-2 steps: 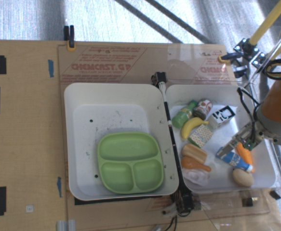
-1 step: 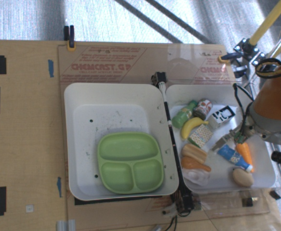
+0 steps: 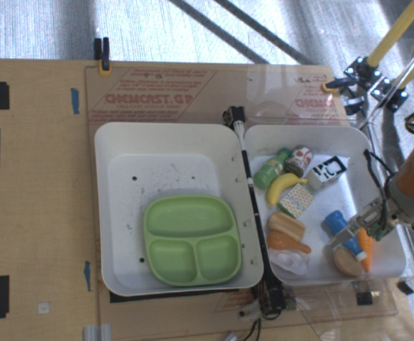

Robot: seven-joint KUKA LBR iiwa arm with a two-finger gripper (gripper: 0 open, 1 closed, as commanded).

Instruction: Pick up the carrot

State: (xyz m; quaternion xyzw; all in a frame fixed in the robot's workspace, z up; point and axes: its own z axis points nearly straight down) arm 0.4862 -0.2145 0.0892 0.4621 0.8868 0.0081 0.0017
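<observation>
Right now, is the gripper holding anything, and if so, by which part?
Cannot be told. The gripper sits right at the carrot in the right bin, but the view is too small to show a grasp.

Gripper over the right bin's near corner

The gripper (image 3: pixel 363 227) sits low in the right bin (image 3: pixel 386 190), with the carrot (image 3: pixel 365 248) upright just below its tip, touching or nearly so. A blue item (image 3: pixel 335 223) lies just left of it, a tan round piece (image 3: pixel 347 263) below-left.

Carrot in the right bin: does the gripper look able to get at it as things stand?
Probably yes. The gripper sits right over the carrot at the bin's right side, with nothing lying on top of it. A tan piece and a blue item crowd it closely.
</observation>
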